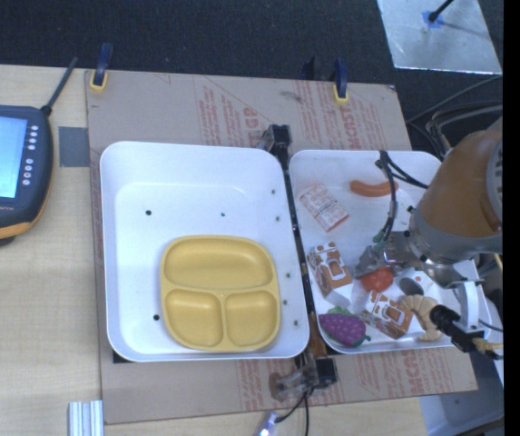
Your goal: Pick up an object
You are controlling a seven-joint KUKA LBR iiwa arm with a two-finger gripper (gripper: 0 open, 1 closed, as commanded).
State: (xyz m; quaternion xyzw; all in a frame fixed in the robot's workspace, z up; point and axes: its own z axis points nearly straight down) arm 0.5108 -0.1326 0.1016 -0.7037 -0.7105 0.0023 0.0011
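The right bin (350, 163) holds several small toy foods: a clear wrapped packet (323, 206), an orange sausage (370, 188), a brown-and-white box (328, 268), a red tomato-like piece (377, 279), purple grapes (343, 326), another small box (387, 314) and a pretzel-like piece (417, 309). My gripper (382, 254) hangs low over the middle of this bin, just above the red piece, beneath the orange band of the arm (459, 193). Nothing shows as lifted.
The left bin (142, 189) carries a yellow divided plate (220, 292). A tablet-like controller (1, 171) lies on the bench at far left. Clamps (339, 78) hold the cardboard sheet under the bins. Cables (289, 398) run along the front edge.
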